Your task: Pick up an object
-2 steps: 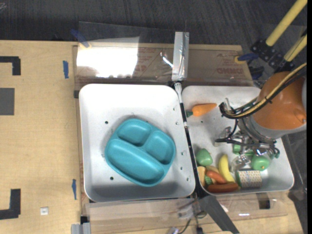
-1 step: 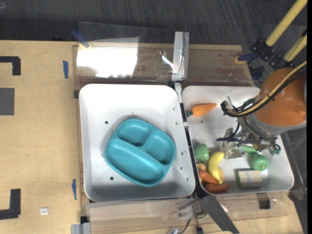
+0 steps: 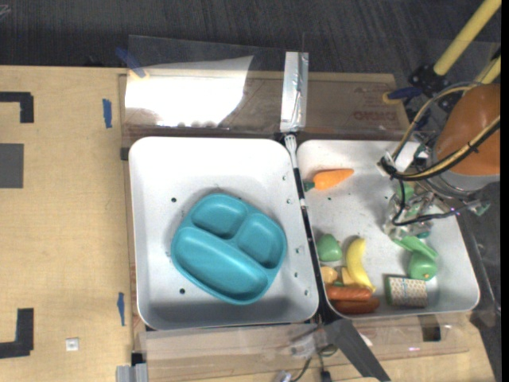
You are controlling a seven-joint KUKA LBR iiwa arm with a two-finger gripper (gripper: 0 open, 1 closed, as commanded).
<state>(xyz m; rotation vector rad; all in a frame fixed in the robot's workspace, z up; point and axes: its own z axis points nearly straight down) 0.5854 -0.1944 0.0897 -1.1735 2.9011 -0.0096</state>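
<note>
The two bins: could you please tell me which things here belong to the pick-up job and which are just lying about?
For the job:
gripper
carrot
banana
green toy
red sausage-shaped toy
patterned block
right bin

Lying about:
blue divided tray
left bin
clear plastic sheet

Sitting in the left shallow white bin [image 3: 151, 165]: a teal three-compartment plastic plate [image 3: 229, 247]. Behind, far side: a clear plastic sheet [image 3: 191, 94] taped with blue tape [image 3: 106, 112] on the tan cardboard bench [image 3: 56, 237].
</note>
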